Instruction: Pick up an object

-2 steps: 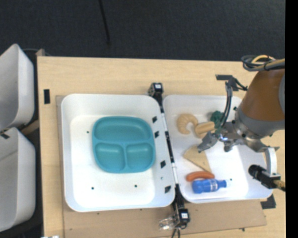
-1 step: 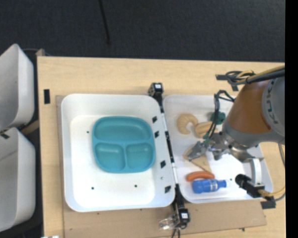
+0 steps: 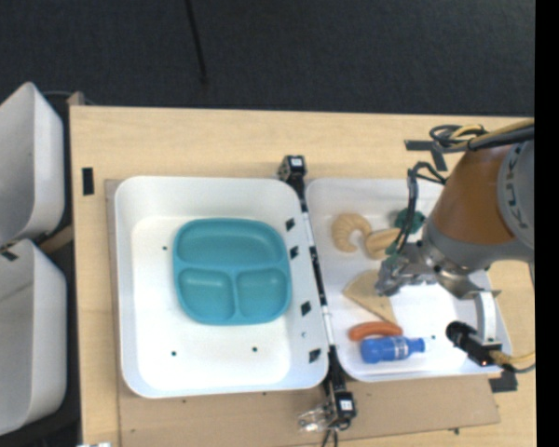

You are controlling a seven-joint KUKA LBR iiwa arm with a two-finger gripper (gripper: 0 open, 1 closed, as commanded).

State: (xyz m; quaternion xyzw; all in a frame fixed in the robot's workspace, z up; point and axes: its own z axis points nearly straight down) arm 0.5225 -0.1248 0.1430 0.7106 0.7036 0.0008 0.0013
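Camera view, looking down at a slant on a wooden bench (image 3: 214, 142) with two white bins side by side. Left bin (image 3: 149, 361): one teal plate (image 3: 231, 270) with three compartments, lying flat near the middle, well apart from everything else. Right bin (image 3: 354, 194): several small things. A tan croissant (image 3: 351, 231) lies toward the far side, with a pale rounded piece (image 3: 382, 241) touching its right end. Nearer the middle lies a flat tan wedge (image 3: 371, 298), its point toward the divider between the bins. Just in front of the wedge lies an orange carrot (image 3: 374, 331), and just in front of that a blue bottle (image 3: 388, 348) on its side, cap to the right. Arm (image 3: 475, 203), grey with an orange band, enters from the right and covers the right part of this bin. Gripper (image 3: 396, 277) hangs low over the wedge's far right corner, close to the pale piece; whether the fingers are apart or together cannot be told, nor whether they touch the wedge. A green piece (image 3: 410, 219) shows beside the arm's cables.
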